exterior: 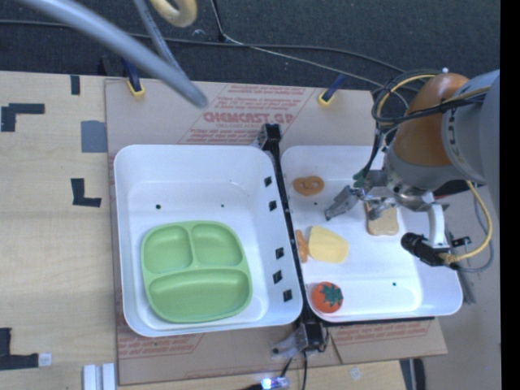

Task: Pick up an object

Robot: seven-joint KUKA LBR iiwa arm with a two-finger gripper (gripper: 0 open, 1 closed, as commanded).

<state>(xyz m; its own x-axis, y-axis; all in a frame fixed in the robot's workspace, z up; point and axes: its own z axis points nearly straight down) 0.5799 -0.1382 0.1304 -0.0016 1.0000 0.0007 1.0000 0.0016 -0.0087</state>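
Claw hung over the right bin's far end beside tan bread; its grip couldn't be told. White floor lay open around the yellow wedge.

The grey arm reaches in from the right, its orange band rounded and bright just above the wrist. Below the band the wrist bends down and leftward to the gripper, which hangs low — one grey finger juts out to the left at a slant. Yellow and black cables loop around the wrist.
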